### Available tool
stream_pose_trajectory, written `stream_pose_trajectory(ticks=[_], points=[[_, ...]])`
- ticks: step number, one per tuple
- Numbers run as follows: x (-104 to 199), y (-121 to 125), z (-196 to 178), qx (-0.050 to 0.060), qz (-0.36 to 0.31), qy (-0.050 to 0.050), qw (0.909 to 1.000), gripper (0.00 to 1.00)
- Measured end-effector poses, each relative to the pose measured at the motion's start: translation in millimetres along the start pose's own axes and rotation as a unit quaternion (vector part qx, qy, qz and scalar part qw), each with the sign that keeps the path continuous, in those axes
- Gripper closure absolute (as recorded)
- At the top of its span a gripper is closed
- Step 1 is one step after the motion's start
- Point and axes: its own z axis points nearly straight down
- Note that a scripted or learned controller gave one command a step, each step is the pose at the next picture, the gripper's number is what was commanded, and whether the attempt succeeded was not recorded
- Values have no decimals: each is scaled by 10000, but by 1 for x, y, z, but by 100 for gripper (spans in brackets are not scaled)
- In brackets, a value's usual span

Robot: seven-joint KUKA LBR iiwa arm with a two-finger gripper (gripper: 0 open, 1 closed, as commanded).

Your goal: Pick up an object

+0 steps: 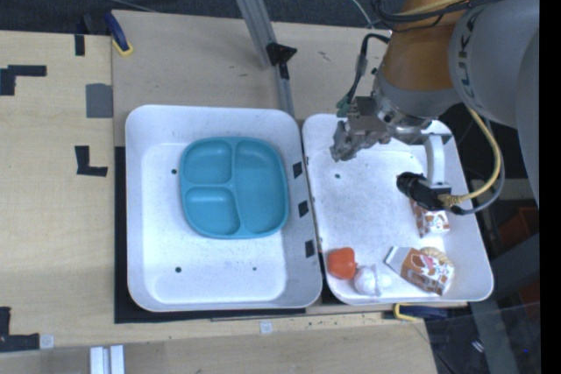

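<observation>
Claw (344,146) hanging over the far end of the right bin (368,197); open or closed, impossible to tell. Nearest pickable thing probably the orange piece (342,261) at that bin's near edge, beside a white lump (368,280) and snack packet (427,269). Best to centre above, then descend straight.

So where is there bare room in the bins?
Left bin: bare strip below the blue plate. Right bin: open middle between the gripper and the orange piece. Crowded along its lower right with packets.
</observation>
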Motion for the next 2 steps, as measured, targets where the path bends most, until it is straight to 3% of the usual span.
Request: stream_pose_trajectory(ticks=[1, 2], points=[[40, -29, 0, 3, 1, -1, 10000, 100], [93, -42, 10, 3, -8, 0, 10000, 100]])
